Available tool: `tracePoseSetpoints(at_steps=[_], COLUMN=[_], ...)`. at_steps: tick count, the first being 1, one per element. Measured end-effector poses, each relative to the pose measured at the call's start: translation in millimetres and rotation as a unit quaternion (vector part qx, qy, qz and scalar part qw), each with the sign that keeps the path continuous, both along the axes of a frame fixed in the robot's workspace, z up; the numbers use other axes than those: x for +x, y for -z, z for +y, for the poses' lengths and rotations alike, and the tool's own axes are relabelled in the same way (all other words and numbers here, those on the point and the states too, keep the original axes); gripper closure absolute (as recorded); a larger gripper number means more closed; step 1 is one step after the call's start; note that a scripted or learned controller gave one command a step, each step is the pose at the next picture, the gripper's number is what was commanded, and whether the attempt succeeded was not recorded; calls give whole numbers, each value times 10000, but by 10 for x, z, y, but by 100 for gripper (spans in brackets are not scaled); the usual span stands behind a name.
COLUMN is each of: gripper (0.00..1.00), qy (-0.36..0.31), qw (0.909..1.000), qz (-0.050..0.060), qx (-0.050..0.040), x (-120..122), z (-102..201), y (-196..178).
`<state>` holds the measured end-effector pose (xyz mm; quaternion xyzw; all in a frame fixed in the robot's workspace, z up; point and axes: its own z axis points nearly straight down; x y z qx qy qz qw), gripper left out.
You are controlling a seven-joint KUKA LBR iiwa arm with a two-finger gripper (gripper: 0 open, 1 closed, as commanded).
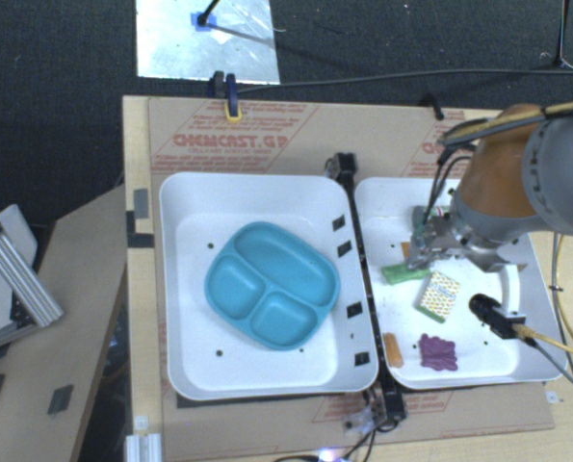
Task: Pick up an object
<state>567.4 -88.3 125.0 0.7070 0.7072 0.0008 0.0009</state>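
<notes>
- The green piece (399, 274) is taken as the likeliest target. It lies flat in the right-hand bin (394, 210), just beside the patterned block (440, 295), on the block's side toward the other bin.
- It is judged to be light, small and fairly stiff. A hold across its narrow width is advised, since it lies low against the bin floor and could be pushed aside.
- The gripper (421, 253) is seen up the view from the patterned block, low over the green piece's far end. Whether it is open or closed cannot be told, and nothing can be said to be held.
- A purple lump (438, 352) is found near the patterned block, on the side toward the camera. It is probably soft.
- A small orange piece (392, 348) lies farther from the block, against the bin's inner wall.
- A blue divided plate (272, 284) is set well apart from the block, in the left-hand bin (199, 359).
- Both bins are carried on a desk (228, 142) covered with printed board; dark flooring is seen beyond it.
</notes>
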Motion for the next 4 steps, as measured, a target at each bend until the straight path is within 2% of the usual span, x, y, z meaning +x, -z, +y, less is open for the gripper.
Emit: tracePoseSetpoints(at_steps=[1, 3, 4], gripper=[100, 100, 100], qy=[-16, -27, -50], qw=[10000, 10000, 10000], qz=[-13, -23, 6], qx=[-4, -2, 11], x=[92, 42, 97], z=[-38, 107, 724], y=[-475, -1433, -1318])
